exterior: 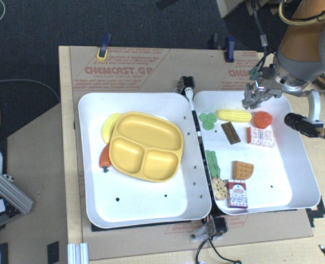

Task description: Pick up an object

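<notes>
At two o'clock of the right bin, the gripper is poised above the corn cob, presumably for grasping; its opening cannot be judged.

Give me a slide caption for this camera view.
Gripper above the corn cob in the right bin.

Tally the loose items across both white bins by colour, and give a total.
Yellow: 3 (compartment tray, banana, corn cob)
Green: 2 (round piece, long piece)
Red or orange: 4 (carrot, tomato, two cartons)
Brown or tan: 3 (chocolate bar, waffle, cookie)
Total: 12
</notes>
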